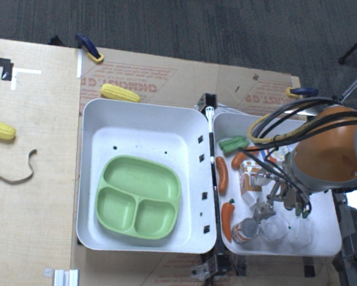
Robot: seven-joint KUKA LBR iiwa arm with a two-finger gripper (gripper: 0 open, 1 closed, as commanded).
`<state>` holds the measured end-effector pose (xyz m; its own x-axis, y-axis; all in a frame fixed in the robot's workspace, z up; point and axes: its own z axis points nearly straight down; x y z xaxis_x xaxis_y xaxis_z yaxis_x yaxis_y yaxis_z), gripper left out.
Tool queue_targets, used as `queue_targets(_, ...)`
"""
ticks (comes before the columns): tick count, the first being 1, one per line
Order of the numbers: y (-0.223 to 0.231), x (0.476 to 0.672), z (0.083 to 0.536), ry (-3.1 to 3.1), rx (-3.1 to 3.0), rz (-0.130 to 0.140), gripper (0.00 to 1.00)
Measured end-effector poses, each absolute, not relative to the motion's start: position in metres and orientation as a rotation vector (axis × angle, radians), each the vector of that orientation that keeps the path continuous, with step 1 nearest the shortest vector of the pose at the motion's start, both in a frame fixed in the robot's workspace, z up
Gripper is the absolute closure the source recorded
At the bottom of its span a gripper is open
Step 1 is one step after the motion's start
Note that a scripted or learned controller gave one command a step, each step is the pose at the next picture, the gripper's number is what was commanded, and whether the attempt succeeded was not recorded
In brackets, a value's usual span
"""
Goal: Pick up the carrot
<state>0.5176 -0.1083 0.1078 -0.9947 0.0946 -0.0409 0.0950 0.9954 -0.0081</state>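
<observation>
Single fixed camera, mounted above the bench [31, 175], looking down at a slant from moderate height. Both white bins fall within frame: the right bin [319, 244] lies beneath the gripper [266, 212], the left bin [143, 120] beside it (toward frame centre). Dark floor appears beyond the gripper, along the top.

light: bright, even — shadows: soft (faint) | focus: mostly sharp

A dark grey carpet floor [178, 13] fills the top of the view. Below it stands a light wooden bench [20, 218], with a brown cardboard sheet [172, 82] lying on it. Blue clamps [90, 48] hold the cardboard at its upper edge.
</observation>
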Motion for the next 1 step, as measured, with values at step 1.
queue_targets(1,-0.1325,0.4789,0.1739,3.134,-0.149,-0.001,0.0)
